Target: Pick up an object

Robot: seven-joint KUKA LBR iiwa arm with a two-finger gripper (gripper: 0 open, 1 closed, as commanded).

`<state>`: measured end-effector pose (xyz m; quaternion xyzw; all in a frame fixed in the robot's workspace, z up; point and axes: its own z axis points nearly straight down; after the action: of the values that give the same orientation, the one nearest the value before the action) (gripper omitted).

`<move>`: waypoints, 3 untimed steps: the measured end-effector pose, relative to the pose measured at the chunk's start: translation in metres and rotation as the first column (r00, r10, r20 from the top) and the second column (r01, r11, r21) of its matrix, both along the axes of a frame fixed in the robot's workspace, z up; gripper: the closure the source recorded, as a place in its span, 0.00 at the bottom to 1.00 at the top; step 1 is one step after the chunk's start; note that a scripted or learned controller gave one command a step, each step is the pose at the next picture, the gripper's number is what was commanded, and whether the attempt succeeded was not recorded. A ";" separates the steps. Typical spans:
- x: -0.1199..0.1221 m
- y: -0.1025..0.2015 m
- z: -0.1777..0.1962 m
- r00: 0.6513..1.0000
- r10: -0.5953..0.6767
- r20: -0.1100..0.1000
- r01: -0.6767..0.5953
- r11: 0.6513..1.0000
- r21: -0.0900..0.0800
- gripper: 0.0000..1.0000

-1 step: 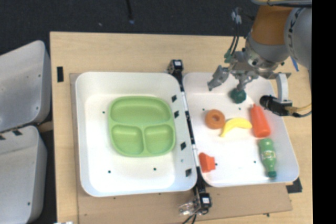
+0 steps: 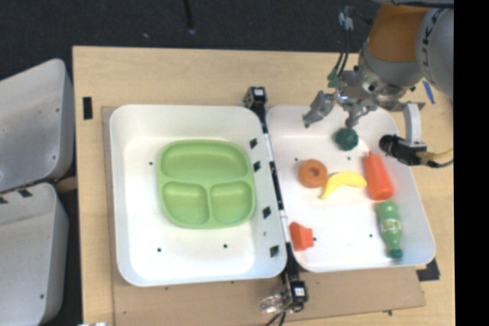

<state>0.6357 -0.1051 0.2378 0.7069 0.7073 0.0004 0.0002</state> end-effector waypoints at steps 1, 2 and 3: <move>0.008 0.004 -0.049 1.000 0.003 -0.004 -0.003 1.000 -0.002 0.00; 0.014 -0.005 -0.101 1.000 -0.001 -0.004 0.001 1.000 -0.003 0.00; 0.014 -0.007 -0.139 1.000 -0.003 -0.003 0.003 1.000 -0.003 0.00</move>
<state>0.6493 -0.1123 0.0992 0.7079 0.7063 -0.0017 0.0002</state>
